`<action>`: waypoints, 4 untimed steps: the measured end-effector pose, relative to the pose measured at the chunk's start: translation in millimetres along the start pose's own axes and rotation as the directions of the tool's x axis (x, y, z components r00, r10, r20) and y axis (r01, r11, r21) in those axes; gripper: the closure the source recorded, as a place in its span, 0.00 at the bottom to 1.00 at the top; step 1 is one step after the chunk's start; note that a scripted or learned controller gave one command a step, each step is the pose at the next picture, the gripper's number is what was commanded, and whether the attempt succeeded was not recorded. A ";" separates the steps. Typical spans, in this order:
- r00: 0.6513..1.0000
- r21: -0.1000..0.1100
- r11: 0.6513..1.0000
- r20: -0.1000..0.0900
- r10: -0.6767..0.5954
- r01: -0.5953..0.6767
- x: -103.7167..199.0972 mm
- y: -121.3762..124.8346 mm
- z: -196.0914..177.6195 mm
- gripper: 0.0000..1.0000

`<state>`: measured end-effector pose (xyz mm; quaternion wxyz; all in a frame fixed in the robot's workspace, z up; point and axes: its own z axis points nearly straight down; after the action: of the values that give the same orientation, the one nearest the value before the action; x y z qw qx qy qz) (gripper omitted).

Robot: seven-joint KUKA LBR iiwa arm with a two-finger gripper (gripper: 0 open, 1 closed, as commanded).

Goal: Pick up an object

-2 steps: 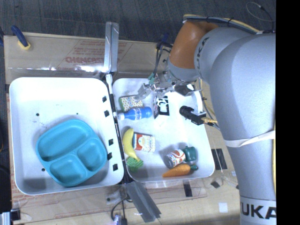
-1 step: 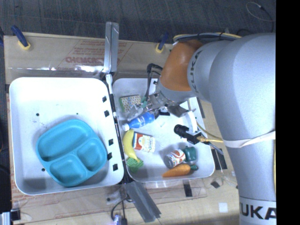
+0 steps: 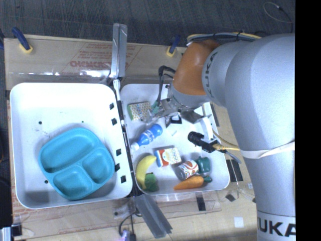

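Gripper (image 3: 161,107) low in right bin (image 3: 138,92), up-frame and just right of bottle (image 3: 148,135). Apart or together: cannot tell, wrist and arm mask it. Nothing seen held.

Packet (image 3: 139,110) lies up-frame of bottle, a little left, just beside the gripper; cannot tell if they touch. Judged the likeliest pick, by nearness alone. Bottle lies on its side, slanted.

Others, placed from bottle:
- banana (image 3: 145,166) down-frame, near
- carton (image 3: 168,156) down-frame and right, near
- can (image 3: 187,169) farther down-right, beyond carton
- carrot (image 3: 189,183) farthest down-right, just past can
- left bin (image 3: 60,102) with blue tray (image 3: 75,162), well left

Risks, as judged:
- Packet looks flat and crinkly. A grip from above may pinch only a fold, or slide off and close on nothing.
- Packet sits near the bin's left wall, on bottle's left. A push that way could pin it against the wall or ruck it up.
- Bottle is round and on its side. A nudge from the gripper could roll it down-frame into banana or carton.
- Bulky wrist hangs over the bin's up-frame half, so a sideways shift could sweep things unseen.
- A lift with a weak hold would likely drop the packet back near bottle.
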<state>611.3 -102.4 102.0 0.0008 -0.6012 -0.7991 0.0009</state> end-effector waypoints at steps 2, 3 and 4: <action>1.000 0.000 1.000 0.001 -0.005 0.005 0.4 0.6 -10.0 1.00; 0.996 -0.001 0.996 0.000 0.093 -0.093 -8.6 -13.9 -115.4 1.00; 0.996 -0.001 0.996 0.000 0.093 -0.093 -8.6 -14.0 -115.3 0.00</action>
<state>600.5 -114.5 217.3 0.0004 -0.6378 -0.7702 0.0005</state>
